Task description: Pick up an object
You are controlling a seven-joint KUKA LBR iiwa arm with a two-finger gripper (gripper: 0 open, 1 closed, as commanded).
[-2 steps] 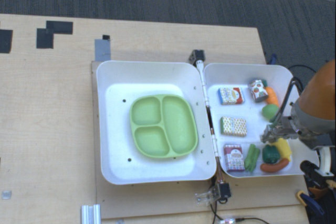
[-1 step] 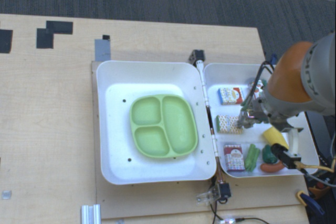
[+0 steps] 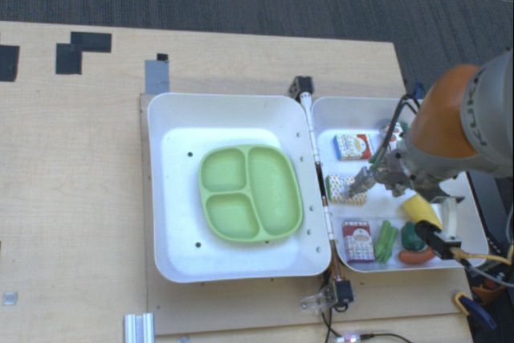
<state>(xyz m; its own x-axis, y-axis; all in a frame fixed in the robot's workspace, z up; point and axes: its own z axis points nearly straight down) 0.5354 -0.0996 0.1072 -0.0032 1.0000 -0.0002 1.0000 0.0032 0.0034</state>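
Note:
My gripper (image 3: 363, 182) hangs low in the right bin (image 3: 324, 121), its tip right at a small speckled packet (image 3: 338, 188) near the bin's left wall. Whether it touches the packet cannot be made out. A blue and white carton (image 3: 352, 145) lies just beyond it. Toward the near side are a red box (image 3: 358, 241), a green pod-shaped toy (image 3: 385, 241), a yellow piece (image 3: 420, 209), a dark green piece (image 3: 413, 237) and a red sausage shape (image 3: 415, 256). The grey arm with its orange band (image 3: 446, 123) covers the bin's right part.
The left bin (image 3: 173, 197) holds a light green three-compartment plate (image 3: 250, 193). A ridge with black clamps (image 3: 303, 86) divides the bins. Cables (image 3: 482, 259) trail off the bench at the lower right. Bare wooden bench (image 3: 72, 197) stretches to the left.

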